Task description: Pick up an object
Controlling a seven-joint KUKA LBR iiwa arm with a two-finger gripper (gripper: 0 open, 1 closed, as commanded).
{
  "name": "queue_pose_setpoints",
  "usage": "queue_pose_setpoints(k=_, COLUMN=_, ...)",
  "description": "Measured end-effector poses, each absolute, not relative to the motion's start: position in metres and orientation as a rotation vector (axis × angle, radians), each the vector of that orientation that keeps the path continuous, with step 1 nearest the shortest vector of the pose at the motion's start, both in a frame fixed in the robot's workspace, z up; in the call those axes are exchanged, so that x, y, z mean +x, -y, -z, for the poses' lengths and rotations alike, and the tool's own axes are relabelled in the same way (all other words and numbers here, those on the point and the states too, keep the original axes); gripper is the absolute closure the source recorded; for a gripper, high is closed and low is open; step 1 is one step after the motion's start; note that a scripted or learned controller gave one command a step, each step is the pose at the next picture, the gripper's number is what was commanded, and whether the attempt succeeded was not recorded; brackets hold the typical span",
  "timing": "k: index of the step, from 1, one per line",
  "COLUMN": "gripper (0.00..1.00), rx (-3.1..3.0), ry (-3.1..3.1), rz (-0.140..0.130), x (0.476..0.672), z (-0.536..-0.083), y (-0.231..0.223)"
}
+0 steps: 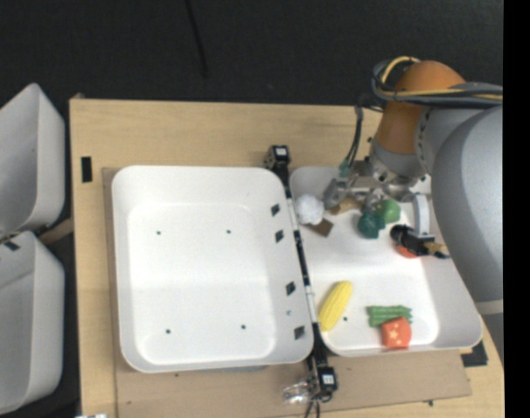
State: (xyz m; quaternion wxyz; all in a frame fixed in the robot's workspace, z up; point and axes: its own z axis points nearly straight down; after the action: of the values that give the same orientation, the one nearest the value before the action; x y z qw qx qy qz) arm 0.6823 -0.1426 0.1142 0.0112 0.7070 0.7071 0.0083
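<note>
Spanning the frame's middle, the left bin (204, 268) sits on the worktop (90, 146). In the right bin (439, 294): white ball (309, 207), corn cob (335, 305), strawberry (396, 332), green object (372, 225). Upper right, the gripper (366, 192) hovers low above them; whether its fingers are apart, I cannot tell.

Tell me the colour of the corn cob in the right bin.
Yellow corn cob, seen in the camera view.
</note>
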Motion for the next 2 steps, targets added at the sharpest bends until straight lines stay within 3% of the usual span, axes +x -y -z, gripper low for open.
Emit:
queue_pose_setpoints(k=1, gripper=0.0, rx=2.212, ry=-2.209, rz=-0.009, x=0.692, z=-0.1889, y=0.1932)
queue_pose_setpoints(k=2, gripper=1.0, rx=2.206, ry=-2.217, rz=-0.004, x=0.6918, z=-0.195, y=0.1911)
